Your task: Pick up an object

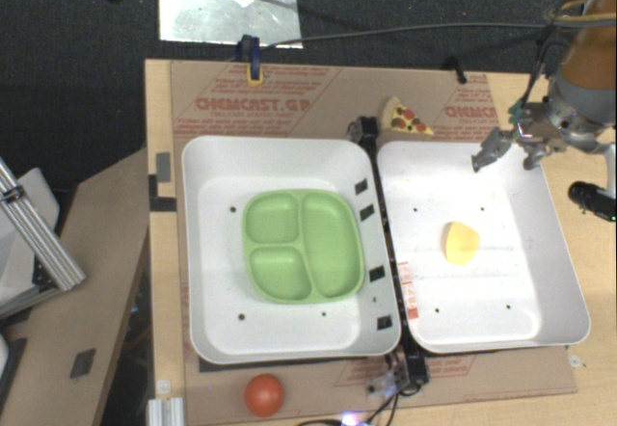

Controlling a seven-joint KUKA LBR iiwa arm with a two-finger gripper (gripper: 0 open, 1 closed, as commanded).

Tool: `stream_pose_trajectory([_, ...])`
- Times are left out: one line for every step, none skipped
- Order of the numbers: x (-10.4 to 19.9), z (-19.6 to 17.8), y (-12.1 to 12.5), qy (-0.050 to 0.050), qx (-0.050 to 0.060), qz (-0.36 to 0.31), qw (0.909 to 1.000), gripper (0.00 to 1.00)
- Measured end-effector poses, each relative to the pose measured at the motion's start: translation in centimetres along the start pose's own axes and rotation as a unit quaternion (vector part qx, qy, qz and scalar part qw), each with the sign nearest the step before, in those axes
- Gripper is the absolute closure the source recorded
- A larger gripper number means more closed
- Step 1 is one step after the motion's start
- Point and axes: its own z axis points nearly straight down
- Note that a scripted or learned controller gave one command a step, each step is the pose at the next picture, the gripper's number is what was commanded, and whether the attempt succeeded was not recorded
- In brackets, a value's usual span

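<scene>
The arm (588, 67) is cut off by the right edge, above the right bin (559, 318). Left of the left bin (207, 318), a metal rail (34, 231) runs off frame.

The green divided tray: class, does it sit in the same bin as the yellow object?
No, the green divided tray lies in the left bin, the yellow object in the right bin.
</scene>
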Motion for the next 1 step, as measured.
stream_pose_trajectory([0.04, -0.73, 0.25, -0.001, -0.006, -0.001, 1.0, 0.0])
